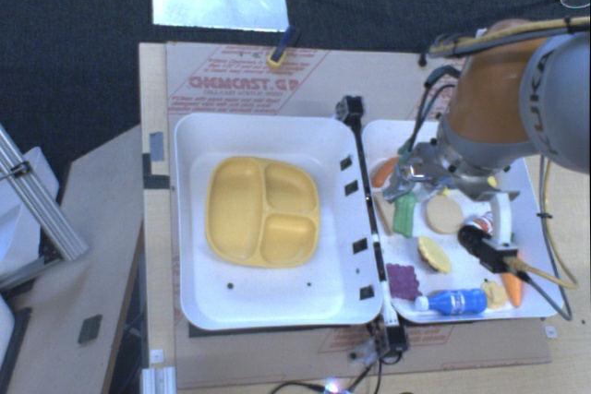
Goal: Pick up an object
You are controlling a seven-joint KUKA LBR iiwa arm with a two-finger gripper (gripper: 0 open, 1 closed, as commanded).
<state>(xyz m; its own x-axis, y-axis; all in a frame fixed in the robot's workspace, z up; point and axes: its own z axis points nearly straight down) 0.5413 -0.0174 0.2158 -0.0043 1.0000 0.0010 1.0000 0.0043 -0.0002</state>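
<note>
We saw a bench (120,198) topped with a printed cardboard sheet (245,78); on that sheet sat two white bins (277,309), side by side.

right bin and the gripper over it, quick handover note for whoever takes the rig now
Gripper: low over the right bin's left side, by the green block and an orange piece. Nothing visibly held.
Things: round tan piece, yellow piece, purple piece, blue bottle all lie in the right bin. Yellow divided plate sits in the left bin.
Done: no pick visible.
Left: grasp one object and lift it.
</note>
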